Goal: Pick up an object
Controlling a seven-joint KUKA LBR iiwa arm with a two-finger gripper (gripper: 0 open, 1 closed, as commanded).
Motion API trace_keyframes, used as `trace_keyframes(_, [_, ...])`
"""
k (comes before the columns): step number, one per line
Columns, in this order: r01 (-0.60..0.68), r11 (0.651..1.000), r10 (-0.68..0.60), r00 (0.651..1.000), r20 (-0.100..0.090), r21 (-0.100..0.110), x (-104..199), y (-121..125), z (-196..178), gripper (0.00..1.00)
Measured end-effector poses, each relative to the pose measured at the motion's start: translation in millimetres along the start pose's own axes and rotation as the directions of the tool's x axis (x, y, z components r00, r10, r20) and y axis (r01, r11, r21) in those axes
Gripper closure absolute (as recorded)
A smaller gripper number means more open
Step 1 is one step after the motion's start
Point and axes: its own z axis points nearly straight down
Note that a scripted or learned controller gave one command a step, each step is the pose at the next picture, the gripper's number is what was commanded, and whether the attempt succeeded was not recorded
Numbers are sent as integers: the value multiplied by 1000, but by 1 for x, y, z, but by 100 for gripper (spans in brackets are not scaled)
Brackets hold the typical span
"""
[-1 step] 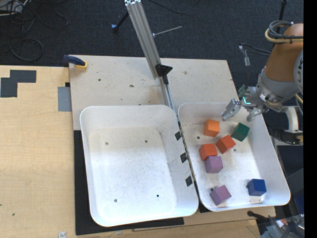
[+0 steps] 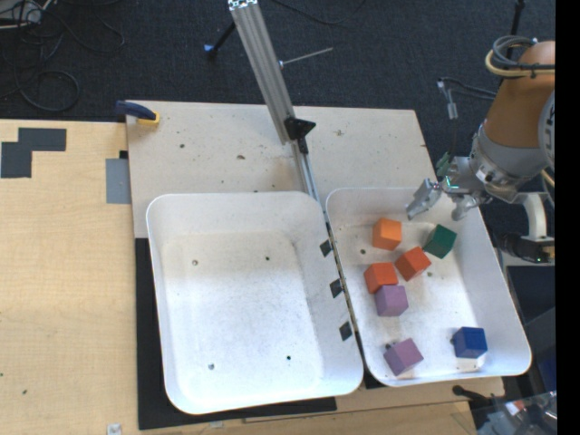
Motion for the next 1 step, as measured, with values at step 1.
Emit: trace_keyframes(1, [-3,1000,3,1000,-2,5,-1,-2,65,0])
